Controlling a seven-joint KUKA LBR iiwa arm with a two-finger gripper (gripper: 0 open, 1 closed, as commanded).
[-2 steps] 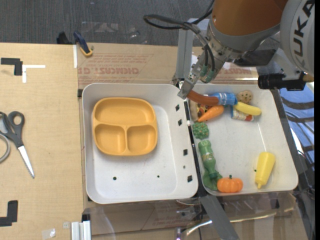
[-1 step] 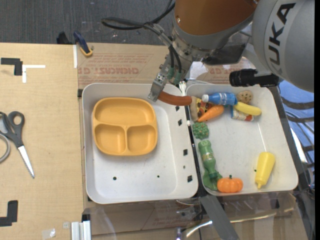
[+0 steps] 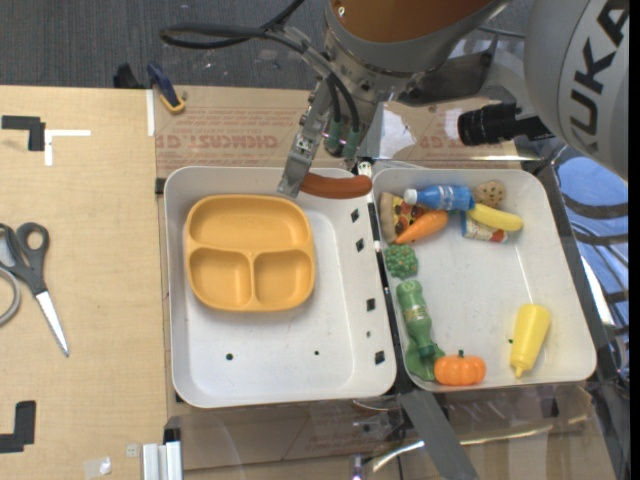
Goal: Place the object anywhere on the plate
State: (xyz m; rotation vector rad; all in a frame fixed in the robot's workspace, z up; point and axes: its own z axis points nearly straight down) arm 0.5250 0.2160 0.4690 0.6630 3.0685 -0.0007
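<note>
Orange divided plate (image 3: pixel 250 258) in the left bin (image 3: pixel 270 368), gripper (image 3: pixel 325 168) just above the plate's far rim, jaws spread wide, hot dog (image 3: pixel 330 184) lying between them, right bin (image 3: pixel 480 298) holding toy foods including a carrot (image 3: pixel 422 228), banana (image 3: pixel 497 218), mustard bottle (image 3: pixel 528 336), pumpkin (image 3: pixel 460 369)

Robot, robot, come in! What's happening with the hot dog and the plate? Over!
Gripper over left bin's back edge, sausage at fingertips, grip unclear. Plate bare, just left. Nothing in the way.
</note>
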